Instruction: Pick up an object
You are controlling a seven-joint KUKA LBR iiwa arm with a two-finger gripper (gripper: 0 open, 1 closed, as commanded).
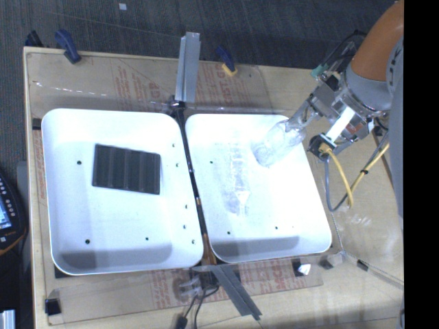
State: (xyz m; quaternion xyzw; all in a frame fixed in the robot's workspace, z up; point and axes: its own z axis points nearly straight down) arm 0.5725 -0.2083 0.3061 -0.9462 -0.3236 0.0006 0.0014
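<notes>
Apparently mid-attempt. Arm reaches in from the right, orange band at top right, wrist angled down toward the upper right corner of the right bin.

A clear plastic object, looks like a small bottle, sits at that corner, tilted, its upper end toward the gripper. Bottle's top appears to meet the gripper tip, but the transparent plastic and glare blur the contact. Cannot tell whether the gripper is spread or pinched on it, nor whether the bottle hangs clear of the bin floor or leans on it.

A second transparent item, a crumpled clear wrapper or similar, lies flat mid-bin, well apart from the gripper. Left bin holds a dark ribbed rectangular pad, flat, untouched, well apart from the arm.

Progress, as a judgement: approach done, gripper is at a candidate object. Secure grasp unconfirmed. Remaining: confirm hold, lift clear of the bin wall.

Risk: smooth clear plastic, rounded body, held near one end; likely to swing or slip on lift. Bin wall close by could snag it.

Yellow cables loop beside the wrist over the table.
</notes>
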